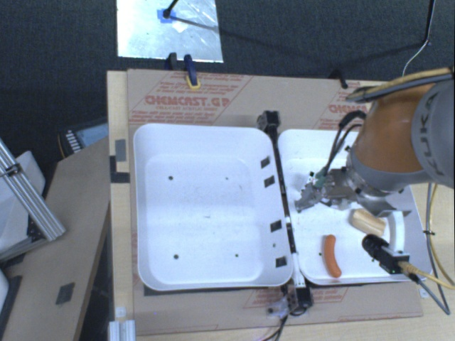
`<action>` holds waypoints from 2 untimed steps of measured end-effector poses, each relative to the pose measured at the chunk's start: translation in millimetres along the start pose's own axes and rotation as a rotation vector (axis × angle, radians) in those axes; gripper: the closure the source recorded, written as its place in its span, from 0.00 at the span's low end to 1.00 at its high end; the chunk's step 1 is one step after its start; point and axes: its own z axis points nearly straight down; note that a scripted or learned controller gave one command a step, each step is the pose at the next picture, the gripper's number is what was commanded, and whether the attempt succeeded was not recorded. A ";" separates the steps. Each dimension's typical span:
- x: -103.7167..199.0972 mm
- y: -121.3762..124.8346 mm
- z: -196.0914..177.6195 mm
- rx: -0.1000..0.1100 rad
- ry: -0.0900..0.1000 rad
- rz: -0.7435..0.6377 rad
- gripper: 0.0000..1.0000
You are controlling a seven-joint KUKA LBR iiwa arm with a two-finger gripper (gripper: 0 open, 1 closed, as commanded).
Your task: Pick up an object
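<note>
My gripper [304, 196] hangs low over the left part of the right white bin [302, 148], close to the wall it shares with the other bin. An orange-red sausage-shaped object [330, 254] lies on the bin floor toward the front, a short way in front of the gripper and apart from it. A pale tan block [367, 222] rests to the right of the gripper, partly under the wrist. The arm's orange band [394, 133] covers the back right of this bin.
The left white bin [153, 190] stands beside the right one, with black clips [269, 182] along the shared wall. Both rest on a cardboard sheet [213, 91]. A shiny foil sheet [169, 20] lies beyond the bench.
</note>
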 end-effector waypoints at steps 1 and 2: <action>-43.4 -15.0 32.0 0.006 0.001 0.001 0.00; -96.2 18.6 -12.3 -0.003 -0.003 0.000 0.00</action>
